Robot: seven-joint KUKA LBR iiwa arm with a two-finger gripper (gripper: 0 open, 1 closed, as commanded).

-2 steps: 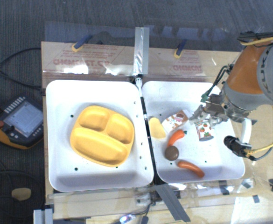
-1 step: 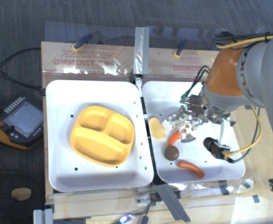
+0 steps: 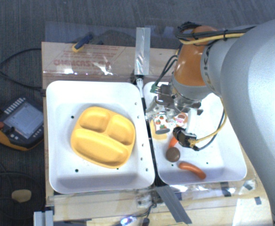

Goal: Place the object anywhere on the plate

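Note:
A yellow divided plate (image 3: 103, 136) lies in the left white bin (image 3: 57, 173). My gripper (image 3: 171, 111) hangs low over the upper left part of the right bin (image 3: 226, 164), right above a cluster of toy food. Under it lie a pizza-like slice with coloured toppings (image 3: 161, 124) and a small white and red piece (image 3: 181, 120). The gripper's body hides the tops of these pieces, and I see nothing lifted off the bin floor.
In the right bin there are also a small orange piece (image 3: 179, 135), a brown ball (image 3: 173, 154) and an orange-red sausage (image 3: 192, 170). The ridge between the bins (image 3: 147, 140) runs just left of the gripper. A handheld pendant (image 3: 16, 123) lies left of the bench.

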